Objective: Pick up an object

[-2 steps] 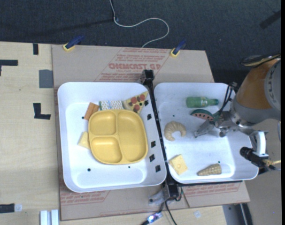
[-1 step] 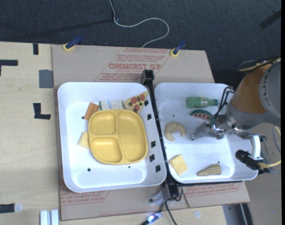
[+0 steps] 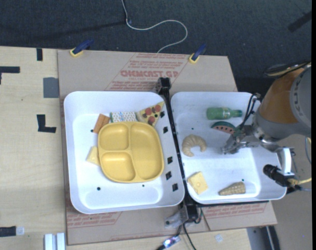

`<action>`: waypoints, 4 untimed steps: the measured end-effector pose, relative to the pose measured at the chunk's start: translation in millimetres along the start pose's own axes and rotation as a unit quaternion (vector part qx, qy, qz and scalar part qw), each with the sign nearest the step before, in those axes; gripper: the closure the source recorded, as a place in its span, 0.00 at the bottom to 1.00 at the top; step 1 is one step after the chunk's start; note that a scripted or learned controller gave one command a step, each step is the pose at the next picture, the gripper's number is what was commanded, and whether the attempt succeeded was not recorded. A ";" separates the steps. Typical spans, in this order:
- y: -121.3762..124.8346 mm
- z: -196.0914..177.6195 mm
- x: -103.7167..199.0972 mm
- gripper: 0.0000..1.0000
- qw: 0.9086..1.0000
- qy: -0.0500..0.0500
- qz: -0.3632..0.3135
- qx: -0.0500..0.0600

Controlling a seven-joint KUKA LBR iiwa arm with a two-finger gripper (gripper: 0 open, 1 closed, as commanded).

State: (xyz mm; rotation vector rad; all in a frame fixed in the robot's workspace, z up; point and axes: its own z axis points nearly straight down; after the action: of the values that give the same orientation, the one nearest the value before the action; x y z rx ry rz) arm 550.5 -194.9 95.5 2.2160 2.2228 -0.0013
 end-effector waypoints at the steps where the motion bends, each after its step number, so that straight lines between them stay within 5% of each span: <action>1: 5.2 -42.9 1.9 1.00 1.000 0.001 0.001 -0.001; 3: 6.1 -131.3 -7.7 1.00 1.000 0.001 0.000 -0.001; 4: -15.9 -140.2 40.4 1.00 1.000 0.002 -0.001 0.001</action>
State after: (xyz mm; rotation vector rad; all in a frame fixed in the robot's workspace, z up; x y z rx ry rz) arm 534.3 -154.2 235.6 2.2176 2.2284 0.0002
